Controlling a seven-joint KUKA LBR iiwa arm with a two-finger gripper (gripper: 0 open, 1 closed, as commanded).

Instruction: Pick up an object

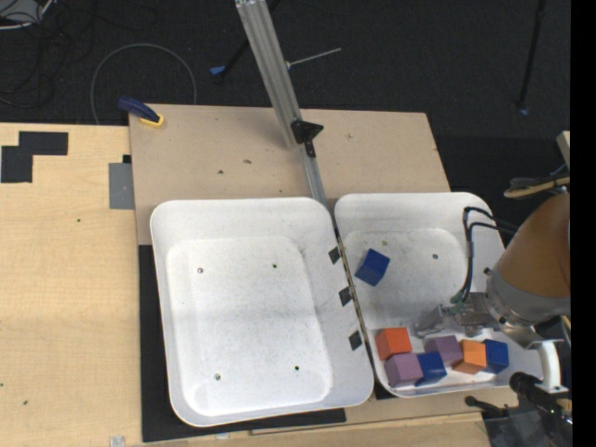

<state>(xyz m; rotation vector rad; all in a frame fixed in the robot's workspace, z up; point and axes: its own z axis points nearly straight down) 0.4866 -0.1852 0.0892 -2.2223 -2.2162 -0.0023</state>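
In the right bin (pixel 410 222), a blue cube (pixel 372 266) lies alone near the left wall. Along the front wall sit an orange cube (pixel 393 341), a purple block (pixel 404 369), a small blue block (pixel 431 367), a second purple block (pixel 445 348), another orange block (pixel 475 354) and a blue block (pixel 496 354). My gripper (pixel 440 322) hangs low in the bin's front right part, just above the second purple block and the orange block beside it. Nothing is visibly held.
The left bin (pixel 244 305) adjoins the right one, with black clips (pixel 344 295) on the shared wall. A slanted aluminium rail (pixel 276 73) rises behind the bins. The arm's orange band (pixel 540 254) overhangs the right bin's right rim.
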